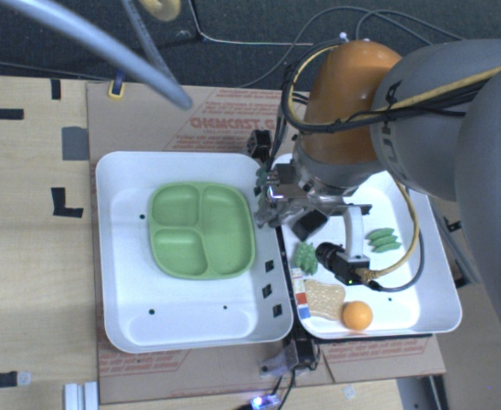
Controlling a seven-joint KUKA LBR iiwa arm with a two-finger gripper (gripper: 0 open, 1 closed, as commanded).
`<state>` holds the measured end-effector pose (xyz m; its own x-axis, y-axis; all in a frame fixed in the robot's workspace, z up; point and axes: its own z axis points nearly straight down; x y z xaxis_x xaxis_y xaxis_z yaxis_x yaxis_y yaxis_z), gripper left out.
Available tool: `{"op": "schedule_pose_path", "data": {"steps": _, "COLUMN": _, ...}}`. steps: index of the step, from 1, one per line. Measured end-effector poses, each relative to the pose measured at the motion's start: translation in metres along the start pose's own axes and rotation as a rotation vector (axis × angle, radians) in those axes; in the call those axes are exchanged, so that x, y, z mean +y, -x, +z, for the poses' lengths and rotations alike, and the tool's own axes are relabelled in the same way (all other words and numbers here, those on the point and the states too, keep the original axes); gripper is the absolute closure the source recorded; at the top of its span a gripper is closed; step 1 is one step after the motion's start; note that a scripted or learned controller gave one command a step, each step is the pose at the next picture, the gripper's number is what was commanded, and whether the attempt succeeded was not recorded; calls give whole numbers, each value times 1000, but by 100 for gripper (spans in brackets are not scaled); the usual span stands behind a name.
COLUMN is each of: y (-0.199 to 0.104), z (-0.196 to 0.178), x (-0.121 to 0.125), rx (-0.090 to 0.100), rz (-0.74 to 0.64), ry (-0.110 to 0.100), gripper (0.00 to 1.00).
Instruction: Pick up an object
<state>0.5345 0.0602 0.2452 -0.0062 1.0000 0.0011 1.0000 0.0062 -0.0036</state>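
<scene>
The arm's grey bulk and orange band (352,101) cover much of the right bin (434,314), so its upper half is hidden. The end effector (305,216) hangs at that bin's left wall, mid-frame, tangled with dark fittings and cables; I cannot tell how its tips stand or whether anything sits between them. Just below it lies a small green leafy piece (305,257), then a tan cracker-like square (324,298) and an orange ball (358,315) beside each other near the bin's lower edge. A green pea pod (383,240) lies to the right, past a white post. The left bin (118,254) holds a green divided plate (202,231). Both bins rest on cardboard (224,118) over the bench (28,229).
</scene>
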Motion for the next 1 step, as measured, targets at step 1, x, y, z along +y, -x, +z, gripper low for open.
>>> {"op": "schedule_pose_path", "data": {"steps": 1, "y": -39, "z": 20, "x": -19, "rx": -1, "rz": 2, "ry": -1, "gripper": 100}}
